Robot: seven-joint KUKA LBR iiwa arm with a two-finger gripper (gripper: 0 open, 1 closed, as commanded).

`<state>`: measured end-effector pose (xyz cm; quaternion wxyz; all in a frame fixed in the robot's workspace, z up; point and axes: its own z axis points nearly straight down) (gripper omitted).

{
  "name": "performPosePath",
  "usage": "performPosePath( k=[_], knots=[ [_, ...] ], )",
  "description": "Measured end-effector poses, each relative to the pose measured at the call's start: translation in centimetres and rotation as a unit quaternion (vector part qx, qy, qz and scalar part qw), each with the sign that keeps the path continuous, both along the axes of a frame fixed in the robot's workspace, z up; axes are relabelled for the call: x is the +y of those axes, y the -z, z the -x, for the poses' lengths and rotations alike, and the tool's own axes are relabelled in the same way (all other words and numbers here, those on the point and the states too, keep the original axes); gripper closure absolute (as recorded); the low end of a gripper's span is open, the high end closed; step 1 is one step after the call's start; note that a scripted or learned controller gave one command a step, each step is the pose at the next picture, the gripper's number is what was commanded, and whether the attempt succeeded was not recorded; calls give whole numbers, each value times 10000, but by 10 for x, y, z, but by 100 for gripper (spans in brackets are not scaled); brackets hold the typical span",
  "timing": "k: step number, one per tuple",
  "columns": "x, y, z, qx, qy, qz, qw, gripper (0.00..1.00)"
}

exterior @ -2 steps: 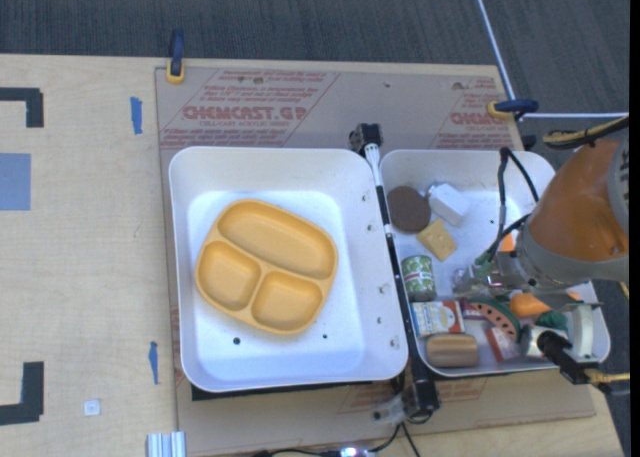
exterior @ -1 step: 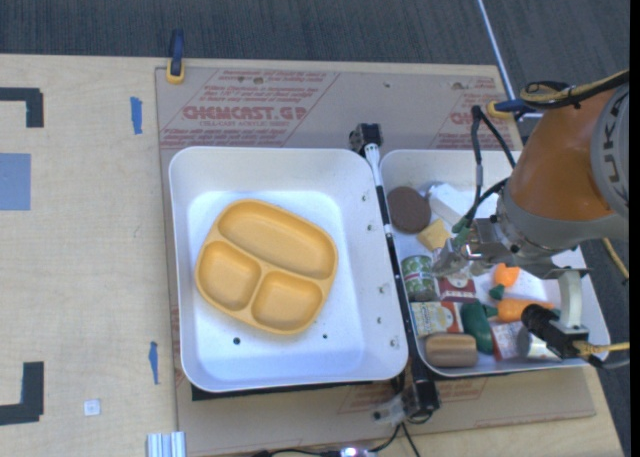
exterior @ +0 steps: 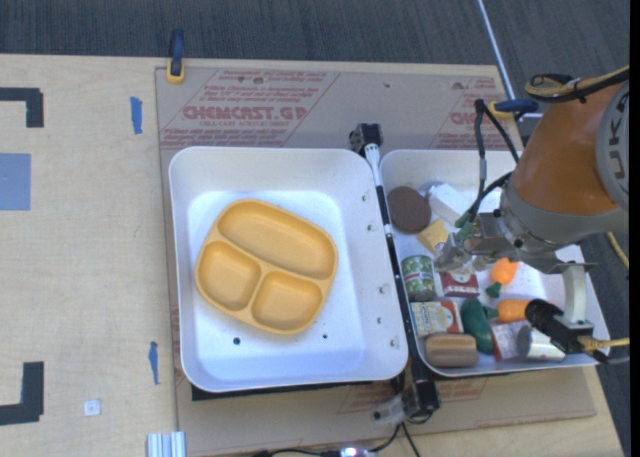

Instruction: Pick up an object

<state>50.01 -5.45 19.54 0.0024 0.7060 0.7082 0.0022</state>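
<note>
My jaws are hovering low in the right bin, state untellable. Green can lying at their eight o'clock; brown disc at eleven. Yellow divided plate sitting in the left bin.

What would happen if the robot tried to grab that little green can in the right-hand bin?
The green can looks rigid and round-sided, so it probably would not squash but might slip or roll from the fingers. It appears small, likely light. Neighbours such as the brown disc crowd it, so a push could jostle them.
</note>
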Motion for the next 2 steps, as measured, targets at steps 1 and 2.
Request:
performPosePath(
  k=[1, 2],
  knots=[
    [0, -11, -2, -23, -8, 3, 10000, 100],
    [1, -21, -4, -44, -16, 7, 10000, 100]
  ],
)
